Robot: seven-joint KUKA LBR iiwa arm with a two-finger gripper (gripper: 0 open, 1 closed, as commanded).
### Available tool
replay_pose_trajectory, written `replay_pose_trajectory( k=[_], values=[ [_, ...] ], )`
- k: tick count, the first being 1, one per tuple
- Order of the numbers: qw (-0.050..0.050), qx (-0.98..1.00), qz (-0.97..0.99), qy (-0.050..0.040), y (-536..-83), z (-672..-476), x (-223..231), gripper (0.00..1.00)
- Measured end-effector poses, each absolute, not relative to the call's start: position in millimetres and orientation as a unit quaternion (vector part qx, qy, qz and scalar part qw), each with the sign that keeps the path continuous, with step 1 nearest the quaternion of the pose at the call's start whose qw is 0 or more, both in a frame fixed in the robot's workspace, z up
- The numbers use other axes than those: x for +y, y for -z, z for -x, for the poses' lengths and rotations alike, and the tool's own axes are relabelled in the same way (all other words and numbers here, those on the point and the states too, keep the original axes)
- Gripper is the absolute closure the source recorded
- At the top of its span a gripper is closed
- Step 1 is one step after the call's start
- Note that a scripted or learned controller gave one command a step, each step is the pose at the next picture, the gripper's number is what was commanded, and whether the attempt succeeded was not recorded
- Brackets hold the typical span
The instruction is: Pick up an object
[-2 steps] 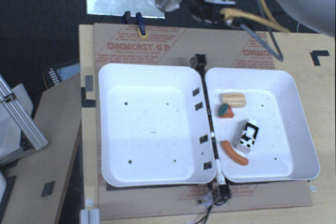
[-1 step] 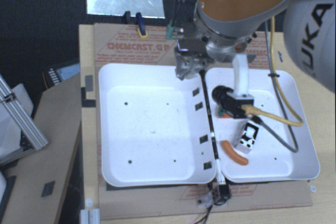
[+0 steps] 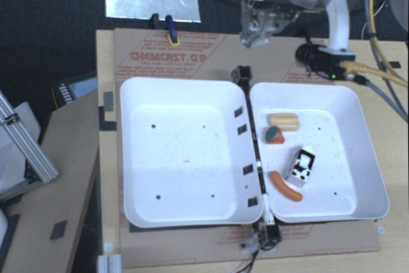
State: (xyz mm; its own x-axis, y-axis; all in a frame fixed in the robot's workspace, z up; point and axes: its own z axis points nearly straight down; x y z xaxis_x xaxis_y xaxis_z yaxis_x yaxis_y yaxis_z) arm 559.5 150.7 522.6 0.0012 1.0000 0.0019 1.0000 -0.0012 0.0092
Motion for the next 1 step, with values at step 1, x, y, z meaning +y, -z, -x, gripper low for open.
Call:
replay_pose_trajectory(
  k=[1],
  values=[
    [-0.001,0.708,-0.706,-0.0004,-519.7,-483.4,133.6,1.0]
  ],
)
